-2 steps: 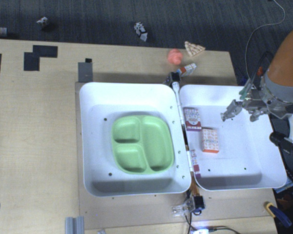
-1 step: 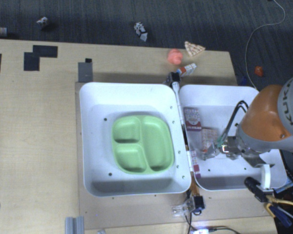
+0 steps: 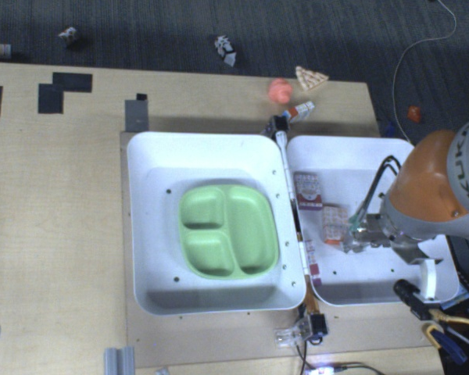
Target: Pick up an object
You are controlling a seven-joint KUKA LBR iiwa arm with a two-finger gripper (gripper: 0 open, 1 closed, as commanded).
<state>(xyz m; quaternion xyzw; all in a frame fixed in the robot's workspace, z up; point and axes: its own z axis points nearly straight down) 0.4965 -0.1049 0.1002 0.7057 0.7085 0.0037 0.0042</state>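
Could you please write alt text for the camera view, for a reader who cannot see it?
A grey and orange robot arm reaches from the right into the right white bin, its gripper low beside small packets. The left white bin holds a green divided tray.

Wooden bench (image 3: 55,209), two white bins (image 3: 141,209), pink ball (image 3: 280,91)

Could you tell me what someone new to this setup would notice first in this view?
The light green divided tray lying in the left bin stands out most. Next comes the arm's orange band over the right bin, with the tool low beside a small clear packet. A pink ball sits on the bench behind the bins.
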